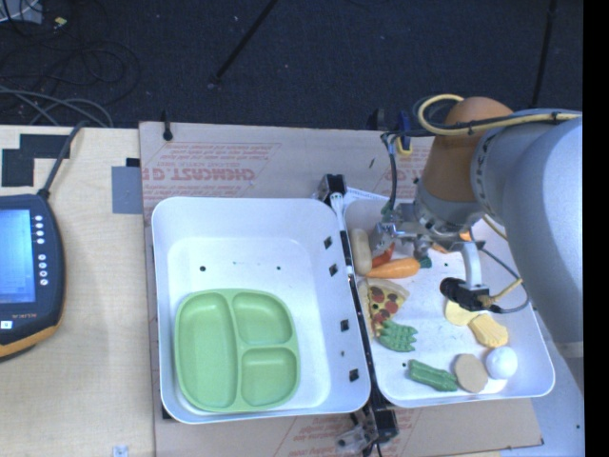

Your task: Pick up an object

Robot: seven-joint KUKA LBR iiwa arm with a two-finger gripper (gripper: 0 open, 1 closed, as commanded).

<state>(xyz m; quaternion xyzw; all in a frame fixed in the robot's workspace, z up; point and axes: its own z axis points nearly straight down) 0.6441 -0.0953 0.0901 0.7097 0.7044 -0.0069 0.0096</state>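
My gripper (405,244) hangs low over the upper left part of the right bin (533,384), the grey arm reaching in from the right. Just under it lie an orange carrot (396,268) and a small red piece (383,255), with a beige stick (362,250) against the bin's left wall. Whether the gripper touches the carrot is hidden. Toward the front lie a pizza slice (384,299), a green leafy piece (398,335), a green pickle (433,376), a tan cookie (469,372), a white egg (501,361) and a yellow chip (488,330).
The left bin (190,231) holds a green divided plate (236,350) in its front half. A teach pendant (24,269) rests on the bench at the far left. A raised divider with black clips (344,284) separates the two bins.
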